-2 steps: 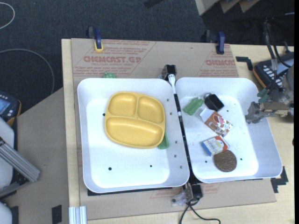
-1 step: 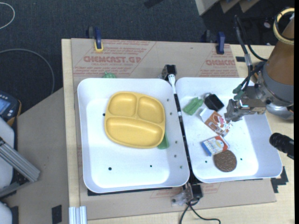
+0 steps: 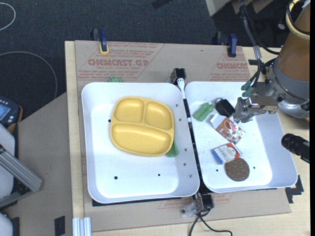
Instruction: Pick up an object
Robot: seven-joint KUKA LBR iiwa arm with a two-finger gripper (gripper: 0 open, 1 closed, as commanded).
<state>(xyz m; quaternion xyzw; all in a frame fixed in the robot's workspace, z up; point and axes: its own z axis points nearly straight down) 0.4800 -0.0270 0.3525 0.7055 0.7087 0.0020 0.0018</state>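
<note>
Jaws perhaps touch red-and-white packet (image 3: 230, 130) beneath gripper (image 3: 241, 116).

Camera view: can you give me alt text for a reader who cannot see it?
A grey robot arm reaches from the right, its pincer low over the right bin, above a red-and-white packet, a blue-edged packet and a brown disc. The left bin holds a yellow divided tray.

A dark blue-grey carpet (image 3: 44, 18) covers the floor around the bench, with thin pale cables (image 3: 29, 58) looping across it at left. The bench top (image 3: 78, 132) is light wood under a printed cardboard sheet (image 3: 162, 58) — held at the far edge by two blue-and-yellow clamps (image 3: 102, 41). Lighting is even.
</note>
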